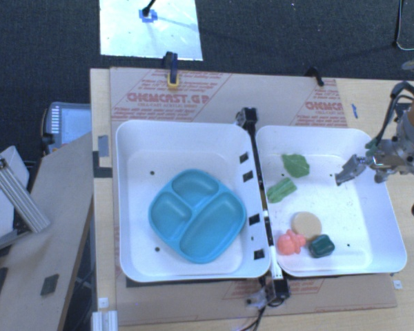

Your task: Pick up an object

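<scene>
1. Dark teal lump (321,245), coral knobbly toy (290,243), tan disc (306,223): right bin (383,250) front.
2. Two green pieces (295,165) behind.
3. Smooth blue divided plate (196,214): left bin (134,150).
4. Metal gripper (348,170) above right bin, grasping nothing, fingers unclear.

Right bin (383,205): right half and far edge open floor. Obstacles crowd its left and near side: two green pieces (294,164) (281,189), tan disc (306,223), orange piece (290,243), teal piece (321,246), closely spaced. Left bin (134,150): blue tray (196,214) occupies the middle; margins open.
</scene>
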Controlling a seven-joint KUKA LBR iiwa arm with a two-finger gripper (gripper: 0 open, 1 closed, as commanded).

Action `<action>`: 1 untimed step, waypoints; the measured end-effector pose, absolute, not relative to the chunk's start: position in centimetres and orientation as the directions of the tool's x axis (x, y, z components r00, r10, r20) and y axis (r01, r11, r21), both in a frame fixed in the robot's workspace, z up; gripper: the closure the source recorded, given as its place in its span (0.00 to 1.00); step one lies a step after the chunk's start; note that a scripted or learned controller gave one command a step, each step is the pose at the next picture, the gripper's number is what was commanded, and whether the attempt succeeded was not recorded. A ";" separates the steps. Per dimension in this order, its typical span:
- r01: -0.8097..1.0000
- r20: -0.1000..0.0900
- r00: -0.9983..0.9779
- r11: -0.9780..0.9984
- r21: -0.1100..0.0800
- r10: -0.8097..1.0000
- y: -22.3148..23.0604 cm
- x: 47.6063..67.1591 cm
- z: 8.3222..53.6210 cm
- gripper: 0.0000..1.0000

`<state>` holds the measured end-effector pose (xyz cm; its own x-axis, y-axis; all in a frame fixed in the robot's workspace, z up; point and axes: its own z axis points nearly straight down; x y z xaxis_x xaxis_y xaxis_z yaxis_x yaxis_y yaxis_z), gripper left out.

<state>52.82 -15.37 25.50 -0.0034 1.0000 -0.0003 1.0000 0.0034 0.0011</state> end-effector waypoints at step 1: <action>1.000 0.001 -0.002 0.002 -0.002 1.000 -14.3 53.1 20.3 0.00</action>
